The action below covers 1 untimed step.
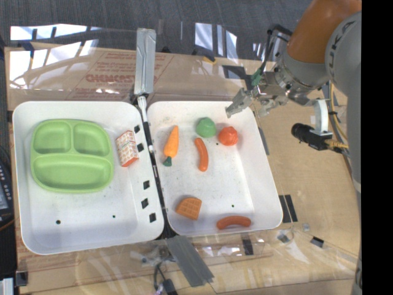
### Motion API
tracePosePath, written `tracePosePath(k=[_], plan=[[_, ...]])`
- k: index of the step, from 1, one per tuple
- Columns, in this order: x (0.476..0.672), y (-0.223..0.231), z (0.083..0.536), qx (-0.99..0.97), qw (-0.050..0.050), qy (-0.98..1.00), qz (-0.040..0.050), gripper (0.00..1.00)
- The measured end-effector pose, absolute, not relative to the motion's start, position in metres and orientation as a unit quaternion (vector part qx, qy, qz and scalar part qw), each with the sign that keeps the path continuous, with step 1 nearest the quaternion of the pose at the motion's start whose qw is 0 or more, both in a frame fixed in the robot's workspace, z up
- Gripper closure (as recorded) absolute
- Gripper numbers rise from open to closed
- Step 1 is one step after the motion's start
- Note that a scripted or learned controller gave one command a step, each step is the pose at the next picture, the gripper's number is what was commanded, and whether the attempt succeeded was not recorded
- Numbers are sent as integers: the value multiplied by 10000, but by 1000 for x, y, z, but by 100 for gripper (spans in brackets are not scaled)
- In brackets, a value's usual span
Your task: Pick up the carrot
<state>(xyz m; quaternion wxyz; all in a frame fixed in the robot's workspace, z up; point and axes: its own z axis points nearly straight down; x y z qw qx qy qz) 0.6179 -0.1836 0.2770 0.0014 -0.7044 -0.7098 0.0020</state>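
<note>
The carrot is orange with a green stem end and lies in the right bin near its left wall, pointing up and slightly right. My gripper hovers over the far right corner of that bin, above and to the right of a green ball and a red tomato. It is well apart from the carrot, and nothing shows between its fingers.
In the right bin also lie a red sausage, a waffle and another sausage near the front. The left bin bears a green divided plate and a small carton.
</note>
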Motion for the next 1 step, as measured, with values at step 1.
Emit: tracePosePath(k=[1], plan=[[618,-184,277,-7044,14,-7098,20,0]])
